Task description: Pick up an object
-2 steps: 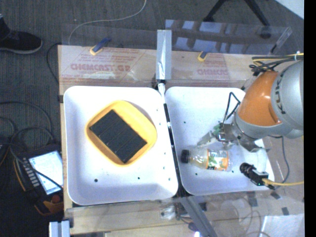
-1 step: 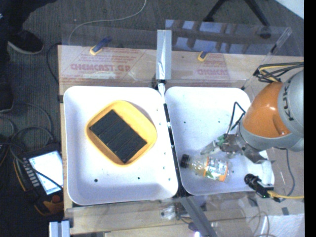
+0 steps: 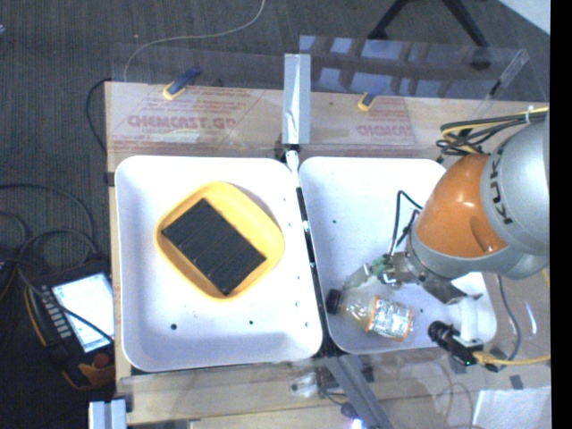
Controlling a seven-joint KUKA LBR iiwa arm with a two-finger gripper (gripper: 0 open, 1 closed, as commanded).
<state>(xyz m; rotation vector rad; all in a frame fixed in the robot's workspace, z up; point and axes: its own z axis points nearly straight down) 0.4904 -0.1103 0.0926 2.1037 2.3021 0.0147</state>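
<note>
Left shallow white bin [image 3: 143, 329]: yellow rounded dish with dark ribbed square pad [image 3: 219, 239] at centre. Right white bin [image 3: 357, 186]: small clear plastic bottle, orange label [image 3: 375, 313], lying at 6 o'clock. My gripper [image 3: 404, 273] sits at bottle's 1 o'clock; jaw state: cannot tell.

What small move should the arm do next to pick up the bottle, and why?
Probably lower the end effector a little and shift it toward the clear bottle. The bottle lies on its side near the front of the right bin, just below the arm, and nothing appears held yet.
</note>
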